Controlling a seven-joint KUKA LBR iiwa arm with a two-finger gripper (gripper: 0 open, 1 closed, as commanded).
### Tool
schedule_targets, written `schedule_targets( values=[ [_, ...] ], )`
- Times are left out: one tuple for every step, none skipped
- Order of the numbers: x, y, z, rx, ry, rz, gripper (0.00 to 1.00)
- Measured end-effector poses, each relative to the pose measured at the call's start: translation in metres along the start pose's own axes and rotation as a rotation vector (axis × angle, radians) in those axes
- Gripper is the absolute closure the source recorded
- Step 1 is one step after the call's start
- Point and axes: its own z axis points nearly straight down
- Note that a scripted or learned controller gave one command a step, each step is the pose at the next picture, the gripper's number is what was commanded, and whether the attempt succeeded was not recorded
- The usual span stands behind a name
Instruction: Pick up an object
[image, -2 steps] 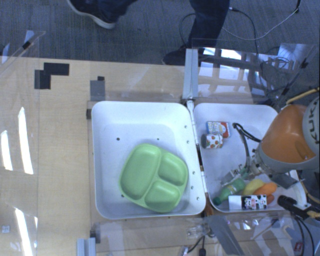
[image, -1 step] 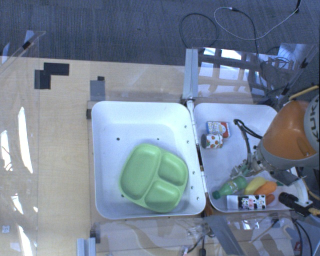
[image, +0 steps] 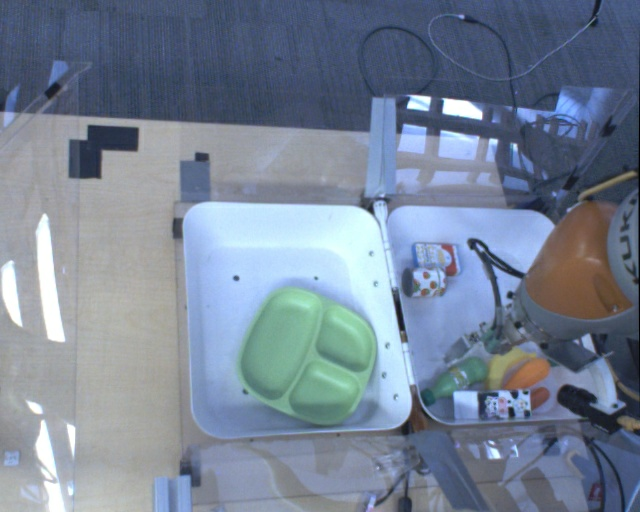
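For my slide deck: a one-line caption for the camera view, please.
KUKA arm reaches into the right bin of small items; green divided plate lies in the left bin.

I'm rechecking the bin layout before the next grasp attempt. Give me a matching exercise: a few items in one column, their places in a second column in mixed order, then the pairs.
Items:
1. green divided plate
2. green bottle
3. small polka-dot carton
4. orange carrot-like piece

Places:
A. upper part of the right bin, near the divider
B. left bin
C. right bin, lower left corner
D. right bin, just under the arm's wrist

Pairs: 1-B, 2-C, 3-A, 4-D
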Motion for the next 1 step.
schedule_targets(
  values=[
    [-0.0545,0.0537,0.014,0.01,0.003,0.003,0.0]
  ],
)
